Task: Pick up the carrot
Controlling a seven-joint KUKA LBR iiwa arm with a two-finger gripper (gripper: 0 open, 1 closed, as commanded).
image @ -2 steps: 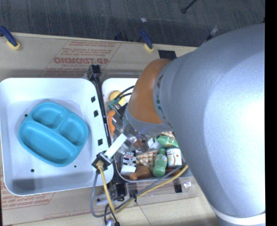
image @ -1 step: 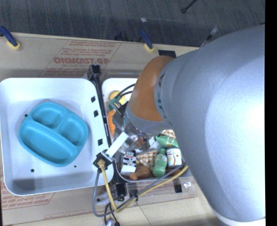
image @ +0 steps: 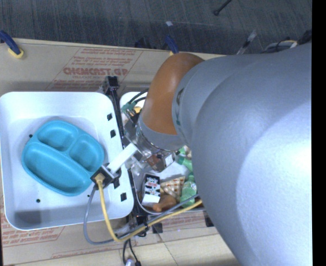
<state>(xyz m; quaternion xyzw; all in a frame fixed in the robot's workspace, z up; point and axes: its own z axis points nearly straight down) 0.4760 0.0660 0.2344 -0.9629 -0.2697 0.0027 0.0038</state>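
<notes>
- I am looking down on the bench, and the arm (image: 246, 143) is taking up most of the right half of my view, its grey body and orange band (image: 166, 96) covering nearly all of the right bin (image: 131, 101).
- The gripper (image: 152, 159) is sitting low over the right bin, just below the orange band; I cannot tell how its claw is standing, since the wrist is hiding it.
- I am seeing an orange-brown piece (image: 163, 204) at the near end of the right bin that may be the carrot, lying just below a small black and white box (image: 152, 187); I cannot be sure of it.
- Green items (image: 188, 190) are showing beside it, against the arm's edge.
- The left bin (image: 13, 148) is holding a blue divided tray (image: 63, 157), which is lying flat toward the bin's middle.
- A yellow cable (image: 105, 215) and a grey cable (image: 88, 223) are running down from the wrist across the near edge of the left bin.
- Cardboard (image: 96, 65) with red print is lying under both bins.
</notes>
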